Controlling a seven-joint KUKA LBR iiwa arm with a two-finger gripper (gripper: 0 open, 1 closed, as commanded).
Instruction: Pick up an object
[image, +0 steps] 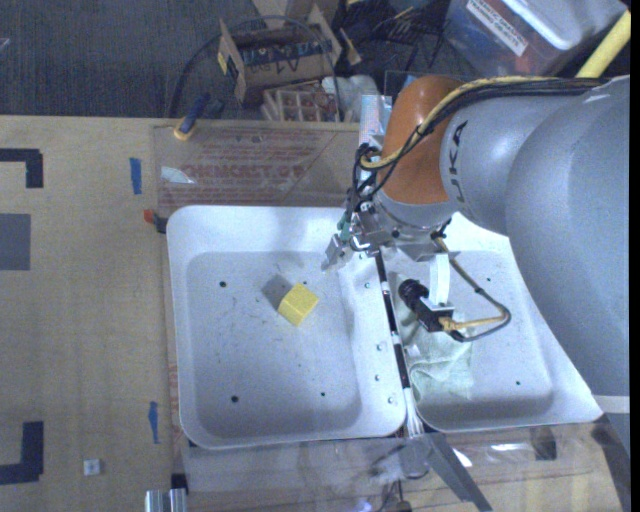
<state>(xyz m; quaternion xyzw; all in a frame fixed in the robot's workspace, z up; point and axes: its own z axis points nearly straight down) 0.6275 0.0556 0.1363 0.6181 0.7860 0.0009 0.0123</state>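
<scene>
Yellow stood out against the left bin (200, 400): a small yellow block (299, 304) lay on that bin's floor, a little above its middle, tilted as a diamond. A small grey piece (277, 290) touched the block's upper-left side. Both sat apart from the bin's walls.

The grey arm (530, 190) reached in from the right, its orange band (425, 125) above the wrist, and filled much of the upper right. The fingers (338, 252) hung low over the ridge where the two bins met, near the left bin's upper-right corner. They pointed down and to the left, towards the block but well short of it, with bare white floor between. Nothing could be seen between them; the tip was small and blurred, so whether they stood open or closed could not be told.

Black cable (420, 305) looped under the wrist over the right bin (530, 390). On that bin's floor, beside the dividing ridge, lay a pale, crumpled thing, perhaps cloth or plastic (440, 365). The wooden counter (80, 330) spread to the left, marked with blue tape (135, 176).
</scene>
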